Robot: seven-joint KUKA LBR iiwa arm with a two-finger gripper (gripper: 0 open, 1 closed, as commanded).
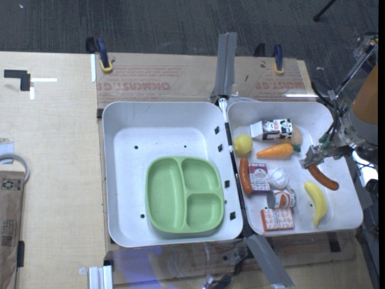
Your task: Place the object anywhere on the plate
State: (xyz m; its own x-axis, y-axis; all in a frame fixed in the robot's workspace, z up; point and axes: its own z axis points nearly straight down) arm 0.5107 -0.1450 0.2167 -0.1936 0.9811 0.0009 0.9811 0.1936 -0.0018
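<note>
Gripper [314, 157] hangs low over the right bin [337, 224], near that bin's three o'clock edge, with the arm [365, 110] coming in from the right. Whether anything sits between its fingers cannot be told; they are small and dark against the clutter, and their spread is unclear. Just below the gripper, at its five o'clock, lies a red sausage [323, 177], and it is hard to say whether the two touch.

Food items crowd the right bin. A milk carton [274, 129] lies at twelve o'clock, with a carrot [275, 151] just beneath it. A lemon [242, 144] sits at ten o'clock, against the divider. A second sausage [245, 176] runs along the nine o'clock wall, beside a small red-and-white box [259, 177]. A can [281, 198] lies near the centre, a snack box [278, 219] at six o'clock, and a banana [317, 202] at four o'clock, near the first sausage.

Plate [183, 194], green with three compartments, rests in the left bin [120, 161], toward that bin's five o'clock. All the food lies well apart from it, across the divider between the bins.
</note>
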